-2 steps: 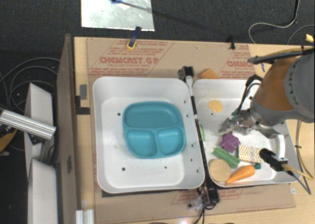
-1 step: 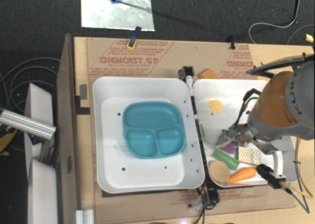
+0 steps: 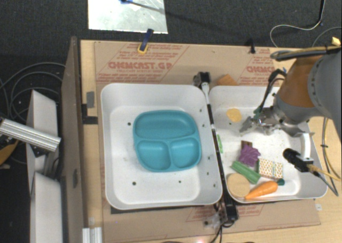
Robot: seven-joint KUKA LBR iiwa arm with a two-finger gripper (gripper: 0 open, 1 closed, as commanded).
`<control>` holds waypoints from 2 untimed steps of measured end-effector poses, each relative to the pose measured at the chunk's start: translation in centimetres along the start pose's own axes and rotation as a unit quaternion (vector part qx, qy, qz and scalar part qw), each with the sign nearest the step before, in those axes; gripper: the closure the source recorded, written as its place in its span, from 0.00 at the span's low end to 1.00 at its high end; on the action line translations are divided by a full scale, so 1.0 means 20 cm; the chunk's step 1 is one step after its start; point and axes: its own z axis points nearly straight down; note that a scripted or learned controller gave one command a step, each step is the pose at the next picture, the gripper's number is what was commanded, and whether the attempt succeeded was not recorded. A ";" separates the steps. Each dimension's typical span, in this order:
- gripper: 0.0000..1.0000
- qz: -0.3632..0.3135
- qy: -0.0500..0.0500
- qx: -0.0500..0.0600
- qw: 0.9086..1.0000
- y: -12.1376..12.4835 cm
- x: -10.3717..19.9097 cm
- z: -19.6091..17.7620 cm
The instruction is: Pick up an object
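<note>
Two shallow white bins sit side by side on the surface, the left bin [image 3: 115,130] holding one teal divided tray [image 3: 166,139] with three compartments, lying flat near the middle. The right bin [image 3: 315,183] holds a small heap of toy food: one yellow round piece [image 3: 234,115] near its upper left, one purple bunch of grapes [image 3: 249,155] lower down, one green pickle-like piece [image 3: 245,171] just below the grapes with its long axis running from upper left to lower right, one tan disc [image 3: 238,185] at the bin's lower left corner, one orange carrot [image 3: 262,189] lying nearly level along the lower wall with its tip toward the left, and one patterned cracker-like block [image 3: 271,169] just above the carrot. The claw [image 3: 255,122] hangs over the right bin's upper middle, beside the yellow piece; whether it is spread or clenched I cannot tell, and nothing is visibly gripped.
</note>
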 end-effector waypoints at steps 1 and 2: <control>0.00 0.001 0.002 0.004 1.000 -0.25 0.20 0.00; 0.00 0.003 0.001 0.002 1.000 -0.22 -0.01 0.00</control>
